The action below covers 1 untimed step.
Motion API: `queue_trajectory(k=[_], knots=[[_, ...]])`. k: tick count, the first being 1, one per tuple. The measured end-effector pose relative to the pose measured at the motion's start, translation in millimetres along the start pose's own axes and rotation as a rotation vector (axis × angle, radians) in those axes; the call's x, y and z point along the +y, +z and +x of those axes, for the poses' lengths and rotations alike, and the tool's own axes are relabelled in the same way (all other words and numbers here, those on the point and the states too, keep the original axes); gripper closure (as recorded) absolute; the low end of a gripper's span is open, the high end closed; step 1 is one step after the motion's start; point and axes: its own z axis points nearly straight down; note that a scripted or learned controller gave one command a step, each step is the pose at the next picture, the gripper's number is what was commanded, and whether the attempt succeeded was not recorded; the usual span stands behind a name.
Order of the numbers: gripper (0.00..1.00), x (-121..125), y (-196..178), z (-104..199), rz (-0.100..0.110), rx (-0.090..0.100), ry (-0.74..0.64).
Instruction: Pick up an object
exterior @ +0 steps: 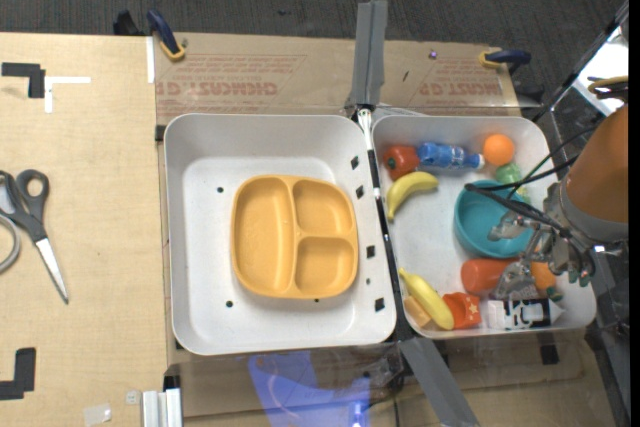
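The right bin [452,121] holds a blue bottle [445,155], an orange ball [498,149], a small red piece [402,158], two bananas [410,187] [425,298], a teal bowl [482,223], an orange-red cup [483,273] and a red item [463,310]. My gripper [527,275] hangs low over the bin's near right corner, just right of the orange-red cup and at the bowl's near edge. A small orange object [543,273] shows beside it, and a white and black item [525,313] lies under it. The gripper's metal parts and cables hide what lies between them.
The left bin [180,215] carries a yellow divided plate [295,237]. A grey divider [369,45] stands behind the two bins. Scissors [35,225] lie on the wooden bench at far left. Blue clamps [165,33] [508,58] hold the cardboard at the back.
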Motion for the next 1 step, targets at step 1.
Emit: queue_trajectory(k=[1], knots=[[0.0, 2.8, 21.6, -49.6, 0.0, 0.036, 0.073]])
